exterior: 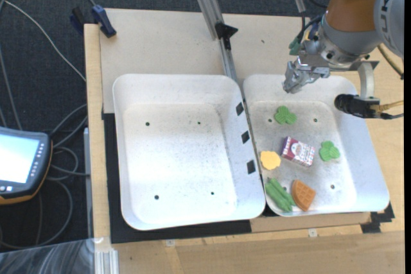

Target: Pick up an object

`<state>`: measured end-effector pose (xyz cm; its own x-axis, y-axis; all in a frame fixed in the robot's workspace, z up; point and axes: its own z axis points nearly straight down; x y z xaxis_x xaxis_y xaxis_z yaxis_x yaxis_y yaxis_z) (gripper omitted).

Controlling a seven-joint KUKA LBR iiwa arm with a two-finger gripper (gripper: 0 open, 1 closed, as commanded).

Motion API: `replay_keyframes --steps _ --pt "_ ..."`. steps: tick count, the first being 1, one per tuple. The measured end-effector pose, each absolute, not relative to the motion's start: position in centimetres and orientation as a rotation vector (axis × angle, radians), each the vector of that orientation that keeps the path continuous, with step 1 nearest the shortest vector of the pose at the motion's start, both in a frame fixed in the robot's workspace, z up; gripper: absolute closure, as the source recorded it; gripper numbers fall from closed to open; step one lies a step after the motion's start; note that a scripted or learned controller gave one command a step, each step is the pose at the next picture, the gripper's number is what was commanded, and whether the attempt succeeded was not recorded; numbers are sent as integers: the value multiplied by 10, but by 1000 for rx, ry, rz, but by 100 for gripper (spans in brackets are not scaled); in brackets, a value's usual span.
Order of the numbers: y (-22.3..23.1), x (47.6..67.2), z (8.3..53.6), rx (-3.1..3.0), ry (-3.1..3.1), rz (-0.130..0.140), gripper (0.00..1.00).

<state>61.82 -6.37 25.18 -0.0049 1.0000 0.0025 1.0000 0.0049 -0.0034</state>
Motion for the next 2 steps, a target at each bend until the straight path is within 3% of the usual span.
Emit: replay_keyframes --steps 2 --pt "45 599 227 -2210 -2225 1 100"
